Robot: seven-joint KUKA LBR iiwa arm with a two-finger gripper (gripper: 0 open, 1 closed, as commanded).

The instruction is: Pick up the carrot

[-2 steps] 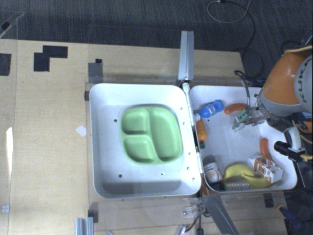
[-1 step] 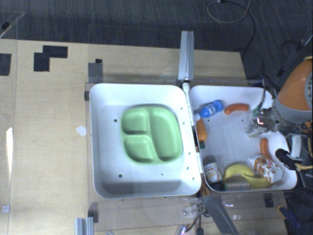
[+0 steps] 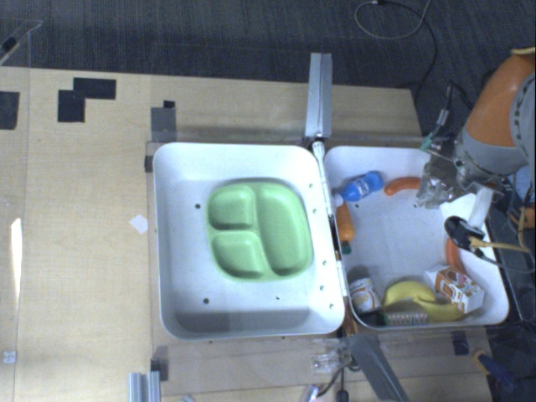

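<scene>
The carrot (image 3: 344, 222) is a short orange piece with a green end. It lies in the right bin (image 3: 394, 237) against the left wall, pointing toward the front. My gripper (image 3: 432, 194) hangs over the bin's back right part, well to the right of the carrot and apart from it. A second orange-red elongated thing (image 3: 403, 185) lies just left of the gripper, near the back wall. I see nothing held in the gripper.
A blue bottle (image 3: 362, 186) lies at the back of the right bin. A banana (image 3: 416, 298), a small can (image 3: 362, 293) and a carton (image 3: 459, 286) sit along its front. The left bin (image 3: 180, 249) holds a green divided plate (image 3: 258, 229).
</scene>
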